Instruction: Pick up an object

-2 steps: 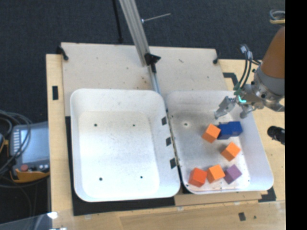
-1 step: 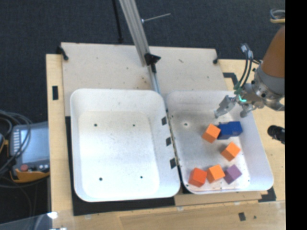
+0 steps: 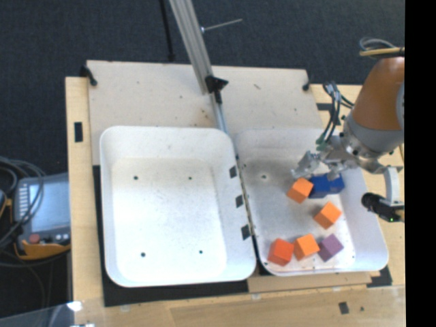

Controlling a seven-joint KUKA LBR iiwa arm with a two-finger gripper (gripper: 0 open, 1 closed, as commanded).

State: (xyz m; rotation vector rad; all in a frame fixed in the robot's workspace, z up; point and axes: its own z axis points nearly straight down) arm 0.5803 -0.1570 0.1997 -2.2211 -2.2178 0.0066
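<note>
Orange blocks dominate the right-hand bin [image 3: 368, 251], and one orange cube [image 3: 300, 189] sits just at the tip of the arm's jaws [image 3: 312, 167], which reach in from three o'clock. A blue block [image 3: 328, 182] lies touching that cube on its three o'clock side, partly under the wrist. Whether the jaws are spread or pressed together I cannot tell from here; the metal tip is small and blurred against the bin floor, and nothing is plainly seen between the fingers, so I would not call the cube held.

Toward six o'clock in the same bin lie another orange cube [image 3: 328, 214], then a row of three near the rim: a red-orange block [image 3: 281, 251], a small orange cube [image 3: 306, 245] and a purple cube [image 3: 330, 246]. The left bin [image 3: 109, 148] sits alongside at nine o'clock on the surface [image 3: 157, 87].

It looks like the approach or closing step of a pick on the upper orange cube. Next, I'd judge, the jaws must straddle that cube alone, clear of the blue neighbour, close firmly, then lift straight up.
</note>
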